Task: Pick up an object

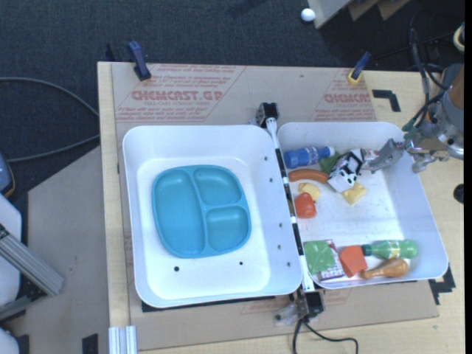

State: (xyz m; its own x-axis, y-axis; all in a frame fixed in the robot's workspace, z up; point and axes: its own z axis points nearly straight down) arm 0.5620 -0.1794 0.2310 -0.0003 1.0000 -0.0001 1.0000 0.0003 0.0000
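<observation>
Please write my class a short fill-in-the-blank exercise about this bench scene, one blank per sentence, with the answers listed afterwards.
1. The blue divided plate lies in the ______ bin as the camera sees it.
2. That plate has ______ compartments.
3. The blue bottle lies at the right bin's ______ end from the camera.
4. The green bottle lies just above an ______ toy drumstick.

Missing words: left; three; far; orange

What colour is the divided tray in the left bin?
Light blue tray, shown best in the camera view.
</observation>
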